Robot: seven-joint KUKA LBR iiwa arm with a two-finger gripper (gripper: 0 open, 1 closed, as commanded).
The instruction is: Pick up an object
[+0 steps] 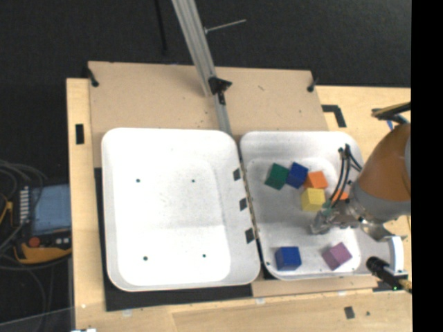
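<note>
— How many blocks do we count in the right bin (pixel 294 144)?
— Six: one green cube (pixel 276 176), two blue cubes (pixel 297 174) (pixel 288 257), one orange (pixel 317 180), one yellow (pixel 313 198), one purple (pixel 337 255).
— And the gripper (pixel 322 221)?
— Beside the yellow cube; we cannot tell its grip, the arm (pixel 384 178) hides it.

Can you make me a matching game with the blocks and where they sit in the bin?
Things:
1. green block
2. purple block
3. orange block
4. yellow block

Places:
A. near right corner of the right bin
B. leftmost of the far cluster
C. just beside the gripper
D. right of the far blue block

Pairs: 1-B, 2-A, 3-D, 4-C
</note>
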